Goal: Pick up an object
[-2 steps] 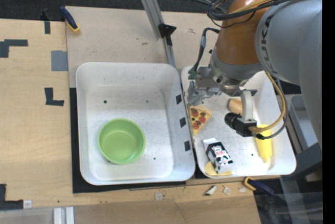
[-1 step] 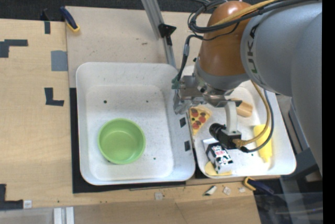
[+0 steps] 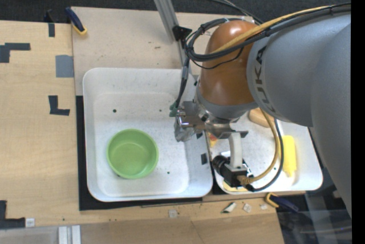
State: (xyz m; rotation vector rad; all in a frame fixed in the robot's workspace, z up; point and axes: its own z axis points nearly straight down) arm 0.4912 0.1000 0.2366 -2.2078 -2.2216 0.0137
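Green bowl (image 3: pixel 133 153) stood upright in the left white bin (image 3: pixel 97 83), toward its near left corner and clear of the walls. We saw the grey arm (image 3: pixel 296 72) reaching in from the right, with its wrist above the border between the two bins, apart from the bowl. We could not tell whether the jaws were released or clenched. In the right bin (image 3: pixel 311 180), a yellow object (image 3: pixel 289 154) lay near the right edge.
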